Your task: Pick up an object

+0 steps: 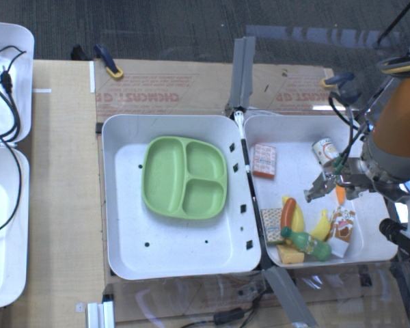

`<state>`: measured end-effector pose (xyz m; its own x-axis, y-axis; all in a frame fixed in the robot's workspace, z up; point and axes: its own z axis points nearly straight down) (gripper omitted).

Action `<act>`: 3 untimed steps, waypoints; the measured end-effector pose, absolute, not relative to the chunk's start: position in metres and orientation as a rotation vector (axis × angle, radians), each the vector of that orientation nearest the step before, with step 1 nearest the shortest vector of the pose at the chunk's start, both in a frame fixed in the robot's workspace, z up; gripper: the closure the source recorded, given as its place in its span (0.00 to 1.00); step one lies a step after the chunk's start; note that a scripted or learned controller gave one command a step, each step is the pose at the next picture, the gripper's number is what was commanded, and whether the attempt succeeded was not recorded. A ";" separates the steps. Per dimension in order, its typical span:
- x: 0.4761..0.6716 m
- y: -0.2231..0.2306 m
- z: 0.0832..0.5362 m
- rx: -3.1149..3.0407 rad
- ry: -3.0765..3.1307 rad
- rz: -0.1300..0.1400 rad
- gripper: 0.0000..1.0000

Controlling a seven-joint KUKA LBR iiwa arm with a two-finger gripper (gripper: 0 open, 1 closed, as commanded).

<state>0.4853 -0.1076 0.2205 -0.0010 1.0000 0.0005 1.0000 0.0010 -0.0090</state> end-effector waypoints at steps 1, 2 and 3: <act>0.558 -0.221 0.137 -2.129 -2.302 0.005 0.00; 0.593 -0.212 0.089 -2.109 -2.317 -0.012 0.00; 0.592 -0.214 0.095 -2.112 -2.314 -0.002 1.00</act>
